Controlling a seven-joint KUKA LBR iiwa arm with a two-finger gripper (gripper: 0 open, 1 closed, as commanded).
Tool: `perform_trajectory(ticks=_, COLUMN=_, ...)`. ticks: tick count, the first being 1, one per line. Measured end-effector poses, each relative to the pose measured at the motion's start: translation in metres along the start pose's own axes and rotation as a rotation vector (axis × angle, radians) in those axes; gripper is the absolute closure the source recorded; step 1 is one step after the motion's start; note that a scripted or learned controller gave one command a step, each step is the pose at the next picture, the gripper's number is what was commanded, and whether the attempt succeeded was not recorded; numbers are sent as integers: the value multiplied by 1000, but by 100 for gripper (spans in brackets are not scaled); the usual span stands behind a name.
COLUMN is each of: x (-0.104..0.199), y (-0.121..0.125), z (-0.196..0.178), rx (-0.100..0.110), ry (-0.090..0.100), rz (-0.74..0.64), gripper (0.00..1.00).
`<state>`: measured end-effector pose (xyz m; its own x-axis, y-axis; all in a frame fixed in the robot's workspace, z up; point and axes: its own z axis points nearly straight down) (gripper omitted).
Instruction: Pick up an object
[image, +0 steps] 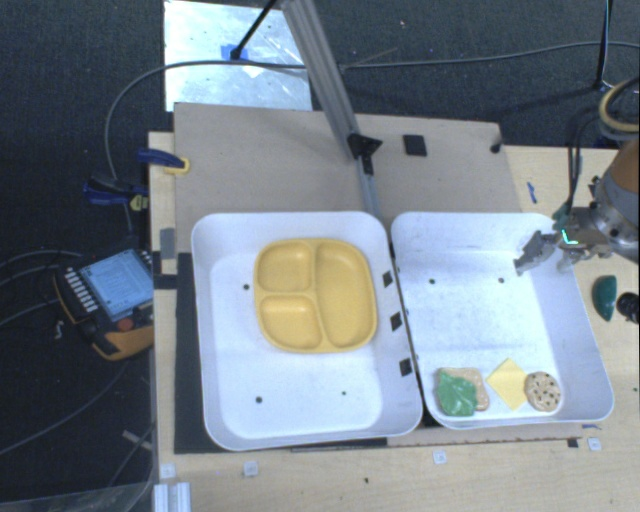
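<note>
Grey arm: reaches in from the right edge, its orange band just above the wrist.
Gripper (548, 250): hangs over the upper right corner of the right bin (470, 235); one grey finger points left toward the bin's middle. Whether the fingers are spread or pressed together cannot be told from this slant. Nothing shows between them.
Task things: three small pieces lie in a row along the right bin's lower edge, well apart from the gripper: a green piece on toast (459, 391), a yellow cheese slice (508, 383) just beside it, and a round cookie (542, 392) at the right end.
Left bin (230, 400): holds a yellow divided plate (315, 295) in its upper half.
</note>
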<state>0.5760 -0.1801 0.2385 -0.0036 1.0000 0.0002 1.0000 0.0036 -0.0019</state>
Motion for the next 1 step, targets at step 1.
perform_trajectory(ticks=1, x=0, y=1, z=-2, rx=-4, ry=-1, rz=0, gripper=0)
